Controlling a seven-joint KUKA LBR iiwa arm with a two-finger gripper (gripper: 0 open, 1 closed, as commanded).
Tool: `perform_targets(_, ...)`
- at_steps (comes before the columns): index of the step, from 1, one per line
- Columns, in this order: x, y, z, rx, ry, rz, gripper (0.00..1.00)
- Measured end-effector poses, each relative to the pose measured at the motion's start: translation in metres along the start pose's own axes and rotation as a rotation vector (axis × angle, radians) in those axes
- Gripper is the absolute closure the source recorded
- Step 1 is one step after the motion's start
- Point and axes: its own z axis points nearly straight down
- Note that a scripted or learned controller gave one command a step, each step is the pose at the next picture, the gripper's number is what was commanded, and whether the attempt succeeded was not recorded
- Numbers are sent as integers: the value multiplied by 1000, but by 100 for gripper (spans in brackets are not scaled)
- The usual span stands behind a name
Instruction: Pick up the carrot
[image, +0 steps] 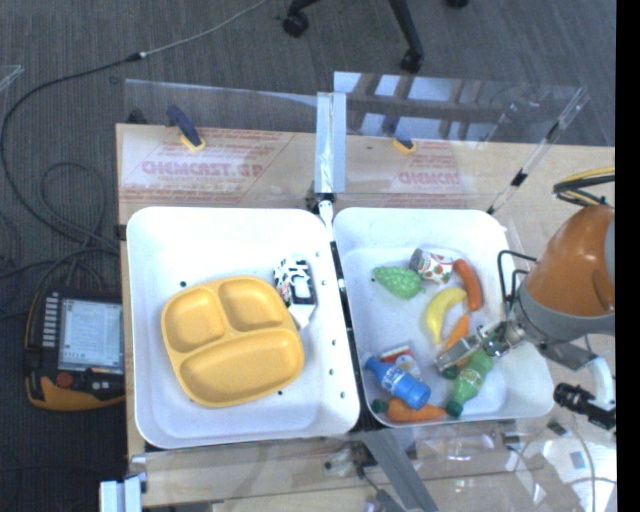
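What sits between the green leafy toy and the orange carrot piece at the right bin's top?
In the camera view, a small red-and-white can lies between the green leafy toy and the carrot.

The surface (250, 165) is a pale wooden bench top with a sheet printed in faded red lettering laid across its far part. Around the surface lies a dark grey carpeted floor (60, 120). Beyond the far edge of the surface, the black wheeled base of an office chair (400, 35) stands on the carpet. Thin cables (130, 60) trail over the floor to the left of the surface and beyond it. Clear plastic panels (450, 105) stand upright along the far edge of the surface. On the floor just left of the surface lies a handheld control pendant (75, 350) with a lit screen. The light is even and soft.
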Motion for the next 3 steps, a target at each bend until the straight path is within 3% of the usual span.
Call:
perform_targets(1,-18,-9,0,3,3,-178,0)
perform_targets(2,-4,-2,0,0,-6,55,0)
perform_targets(3,-4,0,-10,-3,-5,55,100)
